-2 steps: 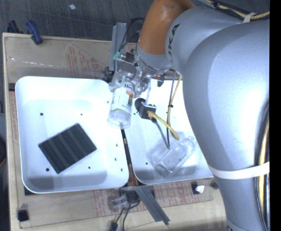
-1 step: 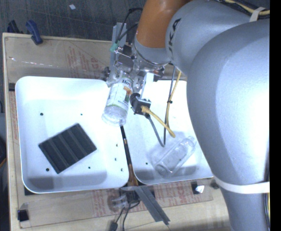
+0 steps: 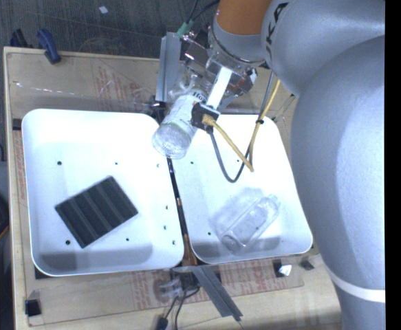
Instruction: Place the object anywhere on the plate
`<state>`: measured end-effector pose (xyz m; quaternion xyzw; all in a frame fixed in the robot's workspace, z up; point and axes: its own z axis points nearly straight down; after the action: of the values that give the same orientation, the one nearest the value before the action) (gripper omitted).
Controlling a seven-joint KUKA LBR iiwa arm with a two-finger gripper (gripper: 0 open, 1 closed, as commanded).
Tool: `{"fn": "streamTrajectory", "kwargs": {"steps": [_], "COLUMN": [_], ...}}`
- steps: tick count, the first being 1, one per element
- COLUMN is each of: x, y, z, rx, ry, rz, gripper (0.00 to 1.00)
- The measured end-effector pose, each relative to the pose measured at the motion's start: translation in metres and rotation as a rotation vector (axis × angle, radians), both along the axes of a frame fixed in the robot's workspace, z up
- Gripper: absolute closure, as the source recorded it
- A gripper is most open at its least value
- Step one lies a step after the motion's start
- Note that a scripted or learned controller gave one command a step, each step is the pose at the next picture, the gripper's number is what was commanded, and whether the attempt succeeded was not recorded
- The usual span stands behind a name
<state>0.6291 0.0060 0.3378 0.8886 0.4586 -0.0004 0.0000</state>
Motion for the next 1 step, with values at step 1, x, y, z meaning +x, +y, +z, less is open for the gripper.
{"fn": "streamTrajectory", "kwargs": {"steps": [1], "x": [0.027], "y": [-0.0251], "z": [-0.0219], "rx": [0.0], "ry": [0.004], "rz": [-0.008], "gripper": [1.0]}}
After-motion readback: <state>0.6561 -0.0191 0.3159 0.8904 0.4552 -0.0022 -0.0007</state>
